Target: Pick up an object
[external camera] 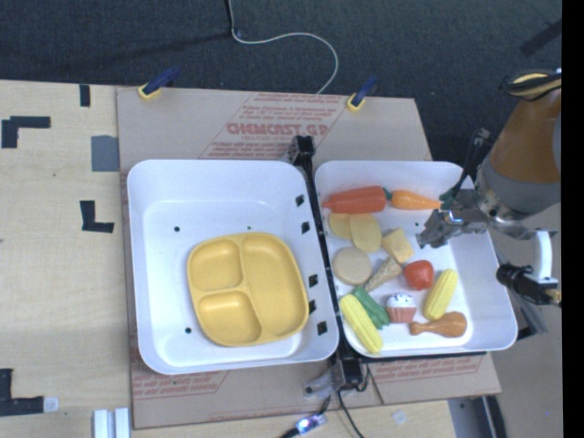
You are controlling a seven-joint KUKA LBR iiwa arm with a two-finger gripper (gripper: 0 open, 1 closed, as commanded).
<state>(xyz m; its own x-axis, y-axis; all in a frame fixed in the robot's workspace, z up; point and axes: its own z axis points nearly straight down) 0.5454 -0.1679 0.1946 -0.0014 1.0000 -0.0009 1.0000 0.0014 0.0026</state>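
Above the right bin [493, 336], your gripper [438, 229] hovered beside the carrot [412, 201], likely lining up a pick; whether it was spread or pressed together you couldn't tell. Toy foods crowded that bin.

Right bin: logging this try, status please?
Gripper over right bin, near its far right side, nothing seen held. Tomato just below it. Carrot, cheese close by.
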